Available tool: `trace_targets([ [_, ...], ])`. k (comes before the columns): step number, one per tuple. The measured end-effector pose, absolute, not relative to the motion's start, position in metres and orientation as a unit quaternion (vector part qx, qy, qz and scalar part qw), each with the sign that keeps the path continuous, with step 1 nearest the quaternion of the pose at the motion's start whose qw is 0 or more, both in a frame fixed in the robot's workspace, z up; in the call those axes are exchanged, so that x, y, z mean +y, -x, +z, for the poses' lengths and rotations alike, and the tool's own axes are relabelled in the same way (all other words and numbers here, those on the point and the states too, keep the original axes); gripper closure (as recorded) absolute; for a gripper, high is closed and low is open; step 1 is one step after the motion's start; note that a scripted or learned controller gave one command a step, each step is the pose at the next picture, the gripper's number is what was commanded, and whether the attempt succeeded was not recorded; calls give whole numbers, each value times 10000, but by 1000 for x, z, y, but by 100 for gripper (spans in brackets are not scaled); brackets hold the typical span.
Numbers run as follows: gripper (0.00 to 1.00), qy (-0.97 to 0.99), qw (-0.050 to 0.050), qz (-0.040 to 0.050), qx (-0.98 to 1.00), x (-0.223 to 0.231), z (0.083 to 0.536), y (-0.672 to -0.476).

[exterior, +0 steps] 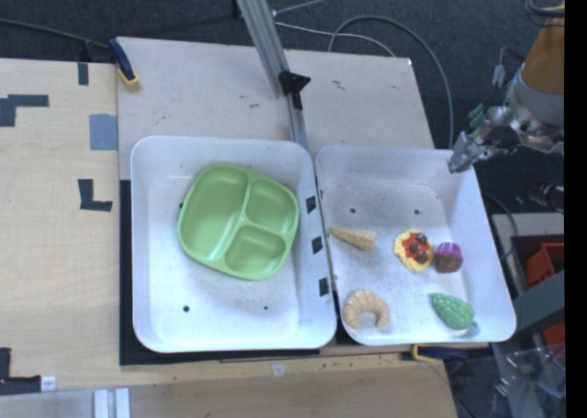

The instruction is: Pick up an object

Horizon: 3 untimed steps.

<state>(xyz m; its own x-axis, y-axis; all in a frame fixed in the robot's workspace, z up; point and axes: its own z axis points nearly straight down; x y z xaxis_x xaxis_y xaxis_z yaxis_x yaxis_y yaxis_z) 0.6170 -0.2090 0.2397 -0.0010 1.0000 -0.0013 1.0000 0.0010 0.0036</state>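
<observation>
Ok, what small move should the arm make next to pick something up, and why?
Probably swing the claw inward from the upper right corner of the right bin toward the toy food. It sits over the rim with nothing held, while the purple piece and tart lie lower in the bin.

Metal pole (261, 27), grey cable (394, 31), yellow-tipped clamp (123, 62) on the bench (211, 86)

A green plate (239, 221) is seen in the left bin (147, 251); toy foods are scattered in the right bin (385, 173), the gripper (461, 158) poised at its rim.
</observation>
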Motion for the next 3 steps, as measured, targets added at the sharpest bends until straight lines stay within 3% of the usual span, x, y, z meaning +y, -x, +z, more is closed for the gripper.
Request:
trace_targets([
  [3, 100, -7045, -10, 4, 7097, -60, 241, -617],
])
